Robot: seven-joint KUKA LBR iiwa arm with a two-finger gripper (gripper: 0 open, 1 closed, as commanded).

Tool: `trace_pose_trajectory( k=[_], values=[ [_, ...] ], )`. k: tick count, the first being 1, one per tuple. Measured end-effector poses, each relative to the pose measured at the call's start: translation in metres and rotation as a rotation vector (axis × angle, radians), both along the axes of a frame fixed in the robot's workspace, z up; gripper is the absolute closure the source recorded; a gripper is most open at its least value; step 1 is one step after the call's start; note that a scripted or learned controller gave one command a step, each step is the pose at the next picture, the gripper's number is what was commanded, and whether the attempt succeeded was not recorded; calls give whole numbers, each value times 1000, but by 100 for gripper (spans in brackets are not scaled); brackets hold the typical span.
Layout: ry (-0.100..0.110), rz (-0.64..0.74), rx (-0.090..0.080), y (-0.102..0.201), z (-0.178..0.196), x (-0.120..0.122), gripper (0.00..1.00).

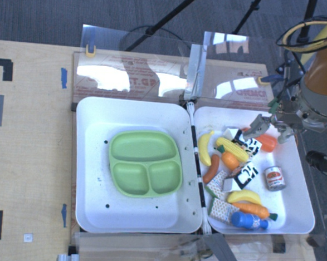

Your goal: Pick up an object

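My gripper (271, 130) hangs over the back right part of the right bin (304, 190), open, its two grey fingers spread apart with nothing between them. Just below and in front of it lies a red-orange toy (267, 143). To the left of that sit a black-and-white patterned piece (251, 144) and a yellow corn cob (232, 149). Further forward lie a yellow banana (205, 147), an orange ball (229, 160), a small can (274, 178), a carrot (251, 208) and a blue bottle (245, 220).
The left bin (89, 150) holds a green divided plate (145, 163). A metal divider (196, 68) and clear panels stand behind the bins. The arm's orange band (324, 71) and cables rise at the right edge.
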State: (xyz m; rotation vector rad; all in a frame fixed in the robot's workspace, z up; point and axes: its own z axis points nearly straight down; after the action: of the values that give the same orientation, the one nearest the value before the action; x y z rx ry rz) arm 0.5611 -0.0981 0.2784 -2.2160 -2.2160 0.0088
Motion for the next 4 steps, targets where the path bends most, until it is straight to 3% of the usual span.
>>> trace_pose_trajectory(
  k=[1, 2, 3, 4],
  values=[
    [-1, -61, 0, -16, -104, 42, 0],
    [-23, -64, -8, -56, -162, 66, 0],
    [-33, -96, 11, -63, -169, 66, 0],
    [-49, -133, 4, -59, -170, 61, 0]
  ],
)
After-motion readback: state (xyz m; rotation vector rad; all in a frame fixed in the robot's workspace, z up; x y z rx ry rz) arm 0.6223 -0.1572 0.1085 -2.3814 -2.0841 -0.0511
